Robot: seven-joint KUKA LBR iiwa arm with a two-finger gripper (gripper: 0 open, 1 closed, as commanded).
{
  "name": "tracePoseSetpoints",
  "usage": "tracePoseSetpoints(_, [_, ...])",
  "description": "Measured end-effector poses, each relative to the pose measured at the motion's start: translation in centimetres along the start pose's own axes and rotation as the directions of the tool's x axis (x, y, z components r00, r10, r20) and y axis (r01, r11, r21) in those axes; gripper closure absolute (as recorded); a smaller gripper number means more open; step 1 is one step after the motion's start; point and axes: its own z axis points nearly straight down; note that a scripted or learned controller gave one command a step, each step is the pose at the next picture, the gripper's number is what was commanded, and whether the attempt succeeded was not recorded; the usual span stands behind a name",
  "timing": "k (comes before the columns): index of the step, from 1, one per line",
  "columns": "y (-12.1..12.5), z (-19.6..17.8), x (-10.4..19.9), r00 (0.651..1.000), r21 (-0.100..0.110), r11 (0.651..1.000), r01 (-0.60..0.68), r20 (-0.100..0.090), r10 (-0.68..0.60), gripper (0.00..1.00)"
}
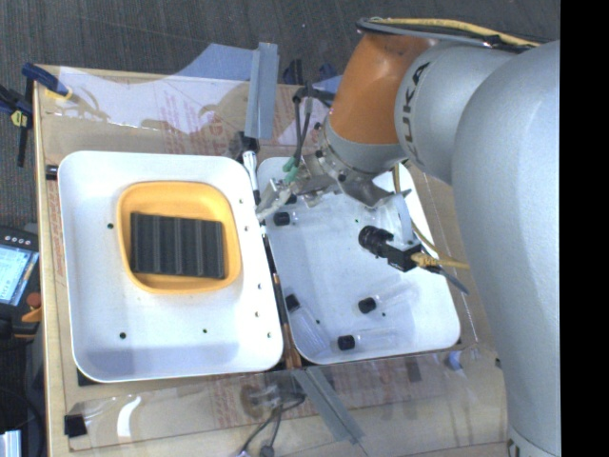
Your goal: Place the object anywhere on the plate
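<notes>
two white bins (95, 341) sit side by side on your counter (124, 103). your hand (285, 187) hangs over the right bin's upper left corner; you cannot tell its grip. the yellow plate (176, 203), seemingly bearing a dark ridged object (179, 246), lies in the left bin.

You have two bins side by side on the bench (143, 103). The left bin (95, 341) holds a plate (171, 201) near its back, with a ridged block (178, 245) lying on the plate. The arm (457, 112) reaches over the back of the right bin (419, 327), and its gripper (281, 193) sits near that bin's back left corner.
</notes>
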Motion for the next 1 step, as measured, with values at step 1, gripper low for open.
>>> tracePoseSetpoints(1, [3.29, 2.58, 5.46, 0.966, 0.001, 0.966, 0.257, -0.001, -0.257, 0.0])
